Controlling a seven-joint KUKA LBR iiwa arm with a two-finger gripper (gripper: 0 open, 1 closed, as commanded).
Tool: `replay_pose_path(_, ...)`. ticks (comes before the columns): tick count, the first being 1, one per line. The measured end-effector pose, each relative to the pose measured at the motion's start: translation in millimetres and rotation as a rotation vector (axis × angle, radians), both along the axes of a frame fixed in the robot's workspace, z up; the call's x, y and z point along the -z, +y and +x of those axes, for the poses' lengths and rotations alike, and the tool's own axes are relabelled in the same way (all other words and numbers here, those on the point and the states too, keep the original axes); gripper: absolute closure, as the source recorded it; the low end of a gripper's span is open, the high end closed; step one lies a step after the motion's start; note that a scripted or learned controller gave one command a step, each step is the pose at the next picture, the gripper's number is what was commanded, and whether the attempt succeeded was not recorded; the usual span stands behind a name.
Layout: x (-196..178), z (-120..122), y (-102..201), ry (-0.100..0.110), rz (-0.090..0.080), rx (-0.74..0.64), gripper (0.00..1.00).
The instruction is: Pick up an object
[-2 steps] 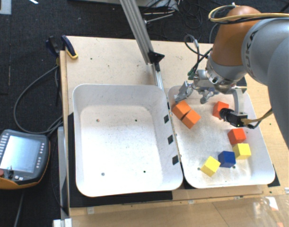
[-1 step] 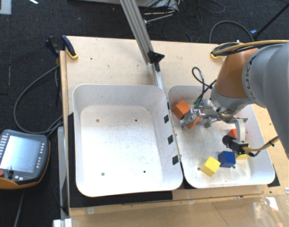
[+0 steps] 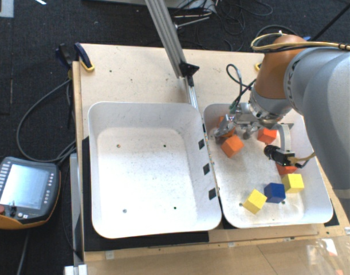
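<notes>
The orange block (image 3: 232, 145) lies in the right bin (image 3: 312, 211), in its upper left part, close to the wall that this bin shares with the left bin (image 3: 140, 171). It sits tilted, with one corner pointing down toward the front. The hand (image 3: 239, 125) is just above and behind the block, very near to it, but from this angle I cannot tell if its fingers are open or closed, and I cannot tell if they touch the block. A second, smaller orange block (image 3: 267, 136) lies just to the right of the hand. Lower down on the right there is a red block (image 3: 287, 168), partly covered by a black part of the arm. Below it a yellow block (image 3: 294, 182) touches a blue block (image 3: 274, 192), and another yellow block (image 3: 255, 201) lies just beside the blue one, toward the front. The grey arm (image 3: 318, 90) with its orange band (image 3: 272, 67) comes in from the right, over the right bin. Both bins stand on the pale desk (image 3: 134, 73). A control pad with a screen (image 3: 23, 191) lies on the dark floor at the left of the desk.
</notes>
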State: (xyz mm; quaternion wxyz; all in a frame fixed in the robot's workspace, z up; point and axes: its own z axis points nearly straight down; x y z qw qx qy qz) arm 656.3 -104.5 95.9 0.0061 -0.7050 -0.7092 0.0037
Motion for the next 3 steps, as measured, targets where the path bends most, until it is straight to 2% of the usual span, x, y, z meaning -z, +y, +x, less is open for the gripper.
replay_pose_path(1,-9.2,-1.5,0.0,0.0,-0.001,0.002,1.0)
replay_pose_path(2,-150.3,-21.4,27.8,-0.024,-0.004,0.002,1.0)
replay_pose_path(3,-144.8,-22.7,27.2,-0.015,-0.004,0.003,0.0)
